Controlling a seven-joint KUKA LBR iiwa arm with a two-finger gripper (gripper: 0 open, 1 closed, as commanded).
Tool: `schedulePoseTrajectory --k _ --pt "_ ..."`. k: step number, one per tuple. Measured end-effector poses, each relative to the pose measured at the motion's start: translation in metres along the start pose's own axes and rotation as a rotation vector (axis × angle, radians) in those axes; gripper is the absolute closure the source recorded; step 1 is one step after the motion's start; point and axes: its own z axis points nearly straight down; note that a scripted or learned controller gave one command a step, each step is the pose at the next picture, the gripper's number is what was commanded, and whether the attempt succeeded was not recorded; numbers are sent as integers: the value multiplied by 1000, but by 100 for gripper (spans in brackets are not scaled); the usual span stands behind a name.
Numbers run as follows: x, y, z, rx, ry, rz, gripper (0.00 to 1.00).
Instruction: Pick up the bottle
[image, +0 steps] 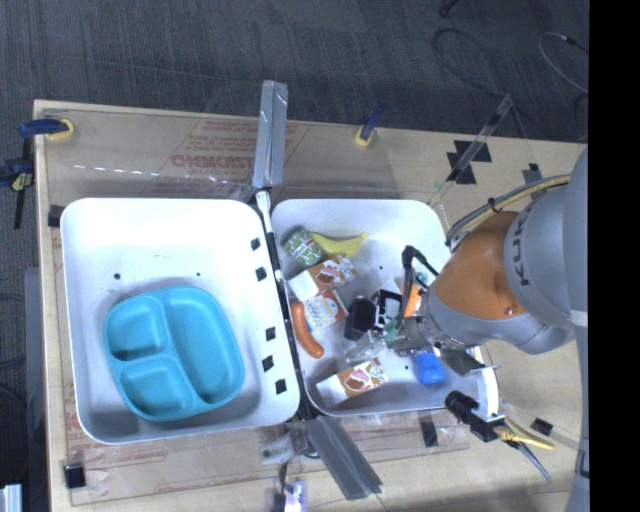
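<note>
Gripper (398, 328) of the grey arm is hovering low at three o'clock in the right bin (385, 225). The wrist is hiding its opening, so whether it is wide or narrow cannot be told. Nothing is showing as held, so the pick is looking not yet done. The bottle (363, 350), judged to be the faint clear shape at the gripper's eight o'clock, is lying just beside it and touching a snack packet (362, 377). A blue block (430, 370) is sitting at the gripper's five o'clock. A sausage (307, 330), more packets (322, 310) and a banana (337, 242) are crowding the nine-to-eleven side. A blue tray (175, 350) is resting in the left bin (150, 240).
</note>
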Motion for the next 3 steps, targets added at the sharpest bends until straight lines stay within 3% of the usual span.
schedulePoseTrajectory --k 1,2,3 --pt "-1 0 -100 0 -1 17 0" --pt "0 0 0 0 0 45 0" --pt "-2 20 0 1 0 59 0"
